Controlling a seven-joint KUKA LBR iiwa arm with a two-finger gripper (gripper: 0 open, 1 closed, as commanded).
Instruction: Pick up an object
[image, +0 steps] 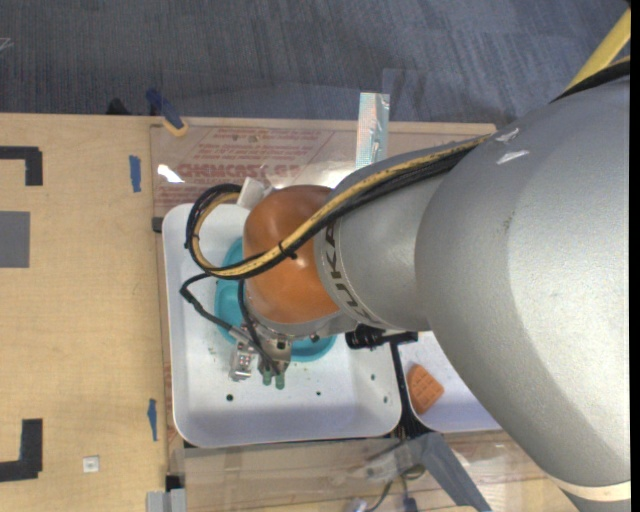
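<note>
Over the right side of the picture hangs the big grey arm (520, 270), the largest thing to see. It reaches in from the right and covers most of the right bin (455, 405). Its orange band (285, 255) sits above the left bin (200, 400). A black and yellow cable (300, 235) runs along the arm and loops near the band.

Under it all is the brown table (80, 300), with black marks at its left edge and bits of blue tape.

Both white bins sit side by side on the table. The left one is easy to see; just a small corner of the right one peeks out below the arm.

A blue thing (228, 290) lies in the left bin, mostly hidden under the orange band. It looks round, but I cannot tell what it is.

An orange thing (425, 387) lies in the right bin, near the wall between the bins.

At the end of the arm the tool (258, 365) points down into the left bin, just beside the blue thing. It is small and dark, and I cannot tell if it is open or closed, or if it grips anything
</note>
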